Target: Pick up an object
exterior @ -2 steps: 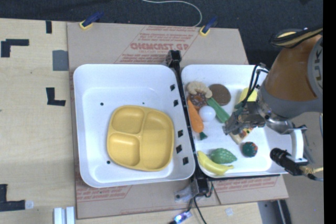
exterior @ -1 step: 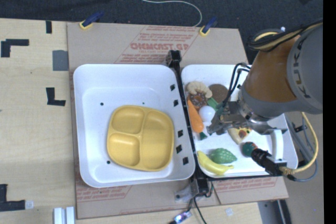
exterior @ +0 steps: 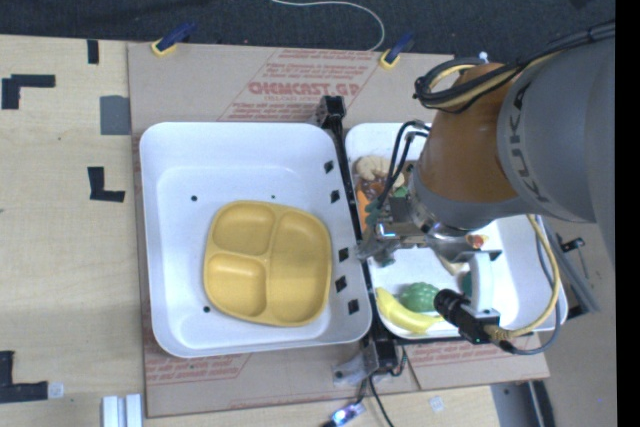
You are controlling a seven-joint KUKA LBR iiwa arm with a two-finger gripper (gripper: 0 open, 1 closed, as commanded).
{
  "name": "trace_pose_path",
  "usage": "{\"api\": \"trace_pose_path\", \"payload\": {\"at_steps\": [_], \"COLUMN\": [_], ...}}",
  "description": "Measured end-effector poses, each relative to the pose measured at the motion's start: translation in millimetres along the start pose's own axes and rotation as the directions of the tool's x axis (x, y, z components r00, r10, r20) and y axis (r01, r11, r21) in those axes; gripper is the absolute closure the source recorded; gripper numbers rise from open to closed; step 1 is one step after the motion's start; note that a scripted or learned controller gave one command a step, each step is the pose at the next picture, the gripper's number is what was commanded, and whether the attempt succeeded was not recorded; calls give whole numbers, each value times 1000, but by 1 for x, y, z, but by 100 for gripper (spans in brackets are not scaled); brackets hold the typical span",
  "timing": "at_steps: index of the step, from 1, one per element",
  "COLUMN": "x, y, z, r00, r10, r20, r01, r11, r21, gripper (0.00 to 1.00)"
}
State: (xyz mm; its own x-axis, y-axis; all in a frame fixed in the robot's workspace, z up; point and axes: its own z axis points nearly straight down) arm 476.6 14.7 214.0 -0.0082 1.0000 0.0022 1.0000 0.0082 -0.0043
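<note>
The arm's bulk covers the gripper (exterior: 425, 250) over the right bin (exterior: 520, 305), so whether it grips anything I cannot tell. Just below it lie a yellow banana (exterior: 400, 315) and a green toy (exterior: 420, 295), touching; a descent could nudge both or catch neither

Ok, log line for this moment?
arm: over right bin | yellow tray: left bin | banana, green item: right bin | grasp: unconfirmed
</note>
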Motion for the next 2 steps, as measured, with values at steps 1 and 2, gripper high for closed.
{"api": "trace_pose_path", "payload": {"at_steps": [1,2], "x": [53,77], "y": [11,21], "z": [4,-3], "r00": [1000,1000], "r10": [0,4], "r20": [1,2], "r01": [0,-4], "r11": [1000,1000], "r21": [-1,-2], "gripper": [100,100]}}
